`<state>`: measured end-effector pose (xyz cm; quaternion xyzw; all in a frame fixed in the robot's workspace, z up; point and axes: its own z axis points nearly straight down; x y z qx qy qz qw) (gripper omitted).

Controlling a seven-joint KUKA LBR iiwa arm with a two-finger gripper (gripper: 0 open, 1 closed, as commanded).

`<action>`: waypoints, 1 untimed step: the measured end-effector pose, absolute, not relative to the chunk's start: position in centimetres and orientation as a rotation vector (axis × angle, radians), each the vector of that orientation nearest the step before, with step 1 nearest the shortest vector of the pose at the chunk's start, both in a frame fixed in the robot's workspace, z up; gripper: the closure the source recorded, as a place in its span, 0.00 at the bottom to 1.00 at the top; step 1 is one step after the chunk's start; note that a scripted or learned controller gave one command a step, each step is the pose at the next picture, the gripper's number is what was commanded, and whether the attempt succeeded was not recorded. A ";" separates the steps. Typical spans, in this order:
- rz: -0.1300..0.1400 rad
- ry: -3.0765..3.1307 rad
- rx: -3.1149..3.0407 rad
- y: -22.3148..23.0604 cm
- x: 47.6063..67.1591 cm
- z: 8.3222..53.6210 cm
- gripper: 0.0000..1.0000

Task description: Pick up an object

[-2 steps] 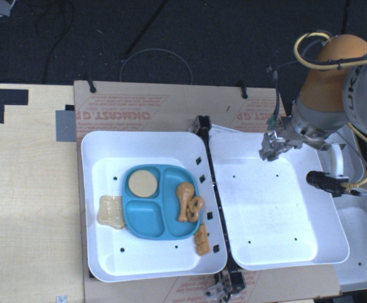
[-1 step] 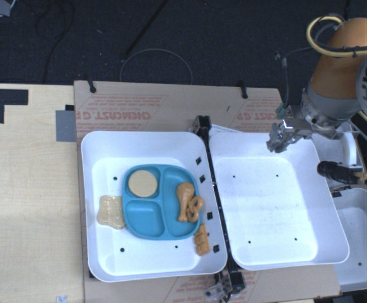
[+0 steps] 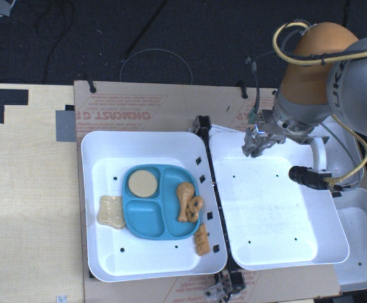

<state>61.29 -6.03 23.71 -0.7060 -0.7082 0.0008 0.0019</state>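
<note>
Gripper (image 3: 255, 145) over back edge of right bin (image 3: 278, 248); finger state unclear, nothing seen held. In left bin (image 3: 101, 257): blue plate (image 3: 147, 223) with round cookie (image 3: 142, 183), pretzel (image 3: 188, 202); pale cracker (image 3: 111, 211) touching plate's left rim; small brown piece (image 3: 201, 240) beside its right rim.

Looks like a robotics lab setup: an industrial arm (image 3: 322, 74) over two white bins (image 3: 108, 150) on a cardboard-lined surface (image 3: 139, 106), loose cables (image 3: 152, 59) trailing across dark carpet behind.
</note>
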 end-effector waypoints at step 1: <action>0.001 -2.224 -2.216 -0.6 61.7 24.3 1.00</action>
